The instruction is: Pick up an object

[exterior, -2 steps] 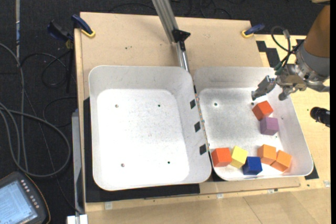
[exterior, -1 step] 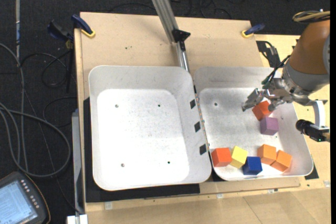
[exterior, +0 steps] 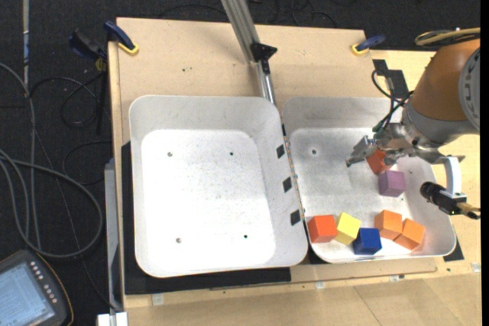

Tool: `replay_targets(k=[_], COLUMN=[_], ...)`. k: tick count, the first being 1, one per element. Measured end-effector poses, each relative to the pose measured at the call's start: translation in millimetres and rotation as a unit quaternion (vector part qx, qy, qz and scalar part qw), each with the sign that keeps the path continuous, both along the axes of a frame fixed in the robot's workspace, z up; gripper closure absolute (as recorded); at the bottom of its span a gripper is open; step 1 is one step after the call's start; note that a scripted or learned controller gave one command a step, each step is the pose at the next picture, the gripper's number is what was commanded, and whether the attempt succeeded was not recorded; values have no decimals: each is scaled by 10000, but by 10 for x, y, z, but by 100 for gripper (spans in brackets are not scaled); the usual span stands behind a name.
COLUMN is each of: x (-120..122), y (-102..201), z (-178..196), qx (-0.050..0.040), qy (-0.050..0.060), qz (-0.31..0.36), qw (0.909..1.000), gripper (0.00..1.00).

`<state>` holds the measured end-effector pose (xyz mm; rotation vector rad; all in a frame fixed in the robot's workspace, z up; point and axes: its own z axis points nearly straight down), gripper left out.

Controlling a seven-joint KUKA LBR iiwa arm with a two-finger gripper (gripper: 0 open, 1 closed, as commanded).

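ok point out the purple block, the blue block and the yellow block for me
purple block (exterior: 393, 182), camera view, middle of its top face
blue block (exterior: 368, 240), camera view, centre of its top face
yellow block (exterior: 348, 227), camera view, middle of its top face

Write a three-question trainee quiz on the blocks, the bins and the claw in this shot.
1. True or false: the purple block lies in the left bin.
2. Which block sits between the yellow block and the orange blocks? A) blue B) green C) white
3. What colour is the block at the claw?

Key: 1 false, it lies in the right bin; 2 A, the blue block; 3 red-orange block.
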<state>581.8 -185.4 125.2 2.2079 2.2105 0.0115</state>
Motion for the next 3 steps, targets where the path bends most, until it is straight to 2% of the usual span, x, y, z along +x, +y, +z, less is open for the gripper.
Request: replay_targets(k=[1,2,3], x=[0,-37,-20], y=[-5,52,51], z=[84,683,1047], qx=[-9,24,23], qy=[-7,52,55], qz=[-10,9,7], qw=[10000,10000,10000], gripper=[100,100,100])
